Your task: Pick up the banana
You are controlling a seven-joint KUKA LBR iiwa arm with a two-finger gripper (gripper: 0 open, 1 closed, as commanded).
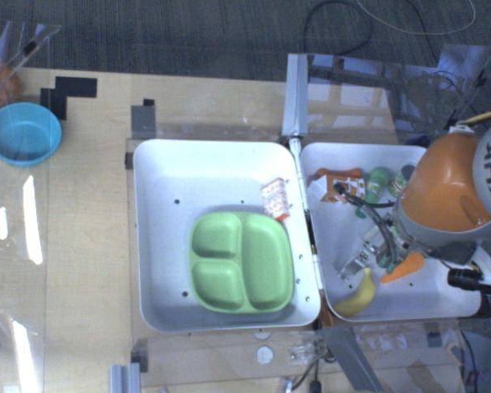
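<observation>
Two shallow white bins sit side by side on the desk, and we find the banana in the right bin, near its front wall and close to the left corner. It lies flat, curved, with its long axis running at a slant from lower left to upper right; the fatter, rounded end rests toward the front left, and the narrower tip points up and to the right, toward the tool. We see the tool just above that tip, hanging over the bin floor from the grey arm with its orange band. Whether its fingers stand wide or narrow we cannot tell, and we see nothing held between them. An orange carrot-like piece lies just right of the banana's tip. Farther back in the same bin we note a green object and an orange-and-white packet. The left bin holds a green divided plate and a small red-and-white wrapper. A blue bowl stands well apart at the desk's far left.
</observation>
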